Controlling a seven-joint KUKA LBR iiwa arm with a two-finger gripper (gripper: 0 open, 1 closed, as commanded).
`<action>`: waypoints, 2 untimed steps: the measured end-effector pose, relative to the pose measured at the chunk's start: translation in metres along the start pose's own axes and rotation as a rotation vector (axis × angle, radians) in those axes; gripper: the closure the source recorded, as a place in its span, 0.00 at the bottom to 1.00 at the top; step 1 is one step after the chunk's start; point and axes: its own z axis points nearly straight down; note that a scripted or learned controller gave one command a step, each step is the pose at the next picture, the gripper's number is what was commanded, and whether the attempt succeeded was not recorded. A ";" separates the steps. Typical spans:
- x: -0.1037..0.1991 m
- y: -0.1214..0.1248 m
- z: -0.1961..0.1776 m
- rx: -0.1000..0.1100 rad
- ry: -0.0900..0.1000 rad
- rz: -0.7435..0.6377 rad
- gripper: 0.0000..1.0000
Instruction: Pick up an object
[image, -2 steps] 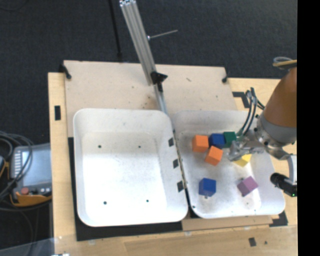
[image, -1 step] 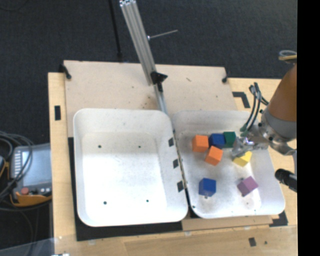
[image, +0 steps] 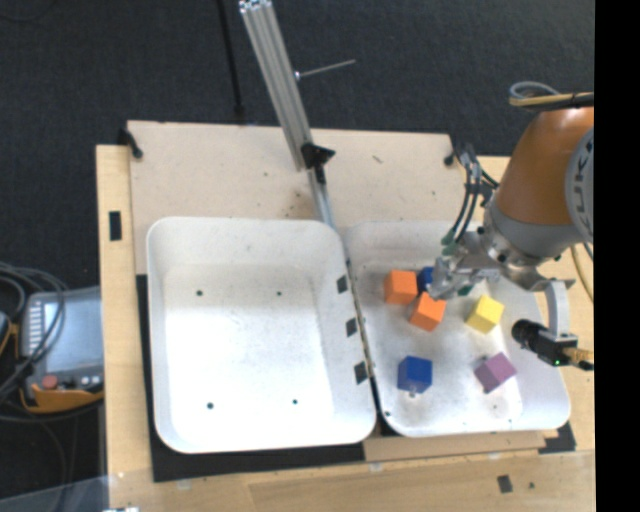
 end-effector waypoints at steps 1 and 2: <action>0.047 0.019 0.005 0.001 0.000 0.001 1.00; 0.091 0.029 0.010 0.001 -0.002 0.002 1.00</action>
